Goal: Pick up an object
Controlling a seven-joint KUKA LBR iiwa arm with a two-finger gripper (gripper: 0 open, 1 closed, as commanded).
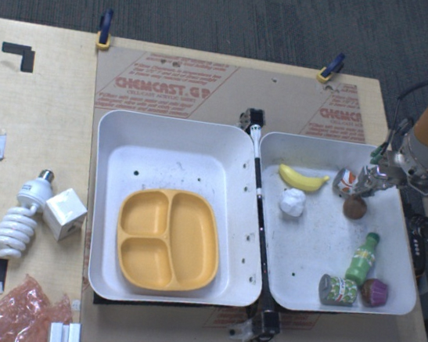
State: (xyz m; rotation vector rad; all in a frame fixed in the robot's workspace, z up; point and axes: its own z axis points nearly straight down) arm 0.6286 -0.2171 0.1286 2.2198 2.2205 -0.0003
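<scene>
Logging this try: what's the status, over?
Claw low at right bin's far right edge, nothing visibly held. Brown ball just beneath it. Small can crowding alongside.

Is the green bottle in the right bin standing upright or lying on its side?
Lying on its side. The green bottle shows its full length against the right bin floor, cap toward the far wall.

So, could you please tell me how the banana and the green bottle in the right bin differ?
The banana is yellow, while the green bottle is green with a yellow-green label. The banana is curved and lies crosswise near the bin's far side; the bottle is straight and lies lengthwise nearer the front. The banana is beside a white ball, the bottle beside a small can. Both rest in the right bin.
</scene>
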